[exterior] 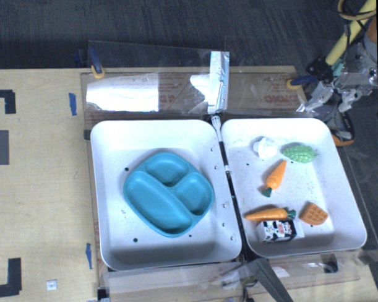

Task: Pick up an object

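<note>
Below me the bench (pixel 35 183) spreads pale wood, carrying two shallow white bins side by side. The left bin (pixel 108 144) holds a teal divided plate (pixel 168 192) with three compartments, lying tilted near the middle of its floor. The right bin (pixel 338 173) holds the smaller things I could pick. Along its near side lies a long orange carrot (pixel 267 214) with a green stub at its right end, and just below it, touching or nearly so, a small black-and-white carton (pixel 278 231) whose print is too blurred to read. To the carrot's right sits an orange waffle-patterned piece (pixel 313 213). Near the centre a shorter carrot (pixel 275 176) points up and to the right. Toward the far side rest a bumpy green toy vegetable (pixel 299 153) and, left of it, a small white lump (pixel 264 146). My gripper (pixel 335 92) hangs beyond the right bin's far right corner, holding nothing that I can see; whether it is parted or closed I cannot tell.
</note>
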`<state>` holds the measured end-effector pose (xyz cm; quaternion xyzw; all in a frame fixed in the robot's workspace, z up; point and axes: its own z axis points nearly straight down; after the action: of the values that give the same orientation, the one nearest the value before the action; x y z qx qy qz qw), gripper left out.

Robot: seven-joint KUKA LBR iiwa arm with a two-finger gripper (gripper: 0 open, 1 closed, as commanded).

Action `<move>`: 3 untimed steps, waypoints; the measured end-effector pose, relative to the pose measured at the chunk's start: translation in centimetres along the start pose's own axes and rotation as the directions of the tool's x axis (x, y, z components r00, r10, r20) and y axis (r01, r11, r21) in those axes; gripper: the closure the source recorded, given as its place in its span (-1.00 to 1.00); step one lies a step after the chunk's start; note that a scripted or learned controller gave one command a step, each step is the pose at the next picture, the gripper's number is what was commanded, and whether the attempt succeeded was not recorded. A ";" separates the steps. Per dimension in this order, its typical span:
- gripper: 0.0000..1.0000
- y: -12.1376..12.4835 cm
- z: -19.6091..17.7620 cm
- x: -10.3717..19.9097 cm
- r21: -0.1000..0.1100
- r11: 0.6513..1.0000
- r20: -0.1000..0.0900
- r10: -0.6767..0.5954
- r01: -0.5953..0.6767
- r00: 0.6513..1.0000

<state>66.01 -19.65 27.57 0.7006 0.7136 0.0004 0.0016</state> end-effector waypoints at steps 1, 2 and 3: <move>-1.00 0.7 -5.7 -2.7 -0.004 1.000 0.002 -0.012 0.012 1.000; -1.00 0.5 11.1 0.3 0.008 0.987 -0.005 -0.161 0.161 0.987; -1.00 -1.7 18.8 4.1 -0.003 0.967 0.000 -0.255 0.255 0.967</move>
<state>64.30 -15.57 8.73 0.6031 0.7977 0.0014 0.0028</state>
